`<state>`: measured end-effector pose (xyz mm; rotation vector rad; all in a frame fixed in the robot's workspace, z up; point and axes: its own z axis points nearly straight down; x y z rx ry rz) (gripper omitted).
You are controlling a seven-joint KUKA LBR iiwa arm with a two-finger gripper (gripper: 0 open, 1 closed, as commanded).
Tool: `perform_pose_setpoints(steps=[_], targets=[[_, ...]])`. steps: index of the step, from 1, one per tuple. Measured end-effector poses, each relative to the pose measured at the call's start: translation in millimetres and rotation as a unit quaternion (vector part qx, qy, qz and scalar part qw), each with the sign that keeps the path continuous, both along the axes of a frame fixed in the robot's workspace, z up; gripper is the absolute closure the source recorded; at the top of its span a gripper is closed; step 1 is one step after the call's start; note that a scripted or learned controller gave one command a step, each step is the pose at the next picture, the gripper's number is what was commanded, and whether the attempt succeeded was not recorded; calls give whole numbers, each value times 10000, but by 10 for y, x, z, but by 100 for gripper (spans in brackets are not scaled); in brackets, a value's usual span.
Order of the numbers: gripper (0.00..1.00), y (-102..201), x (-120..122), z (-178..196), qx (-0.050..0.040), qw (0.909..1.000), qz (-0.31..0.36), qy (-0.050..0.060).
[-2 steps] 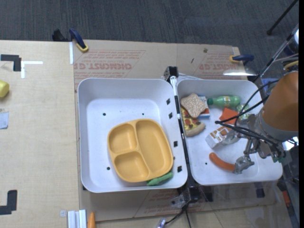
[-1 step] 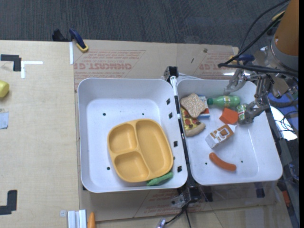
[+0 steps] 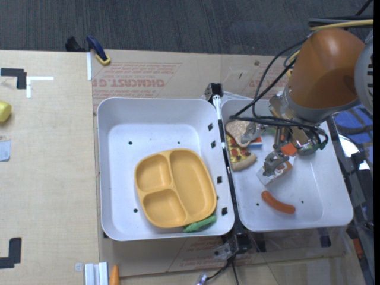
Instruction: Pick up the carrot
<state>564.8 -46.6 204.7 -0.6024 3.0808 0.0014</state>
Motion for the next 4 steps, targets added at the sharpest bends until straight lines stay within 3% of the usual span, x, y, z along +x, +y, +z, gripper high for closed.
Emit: perform_pose_setpoints(steps=[1, 2, 3, 4], targets=[[0, -780, -143, 316, -13, 9981, 613, -32], [0, -184, -347, -69, 0, 9999, 126, -9], [0, 746, -503, -128, 2, 9979, 648, -6], [0, 532, -651, 783, -8, 9825, 1860, -36]])
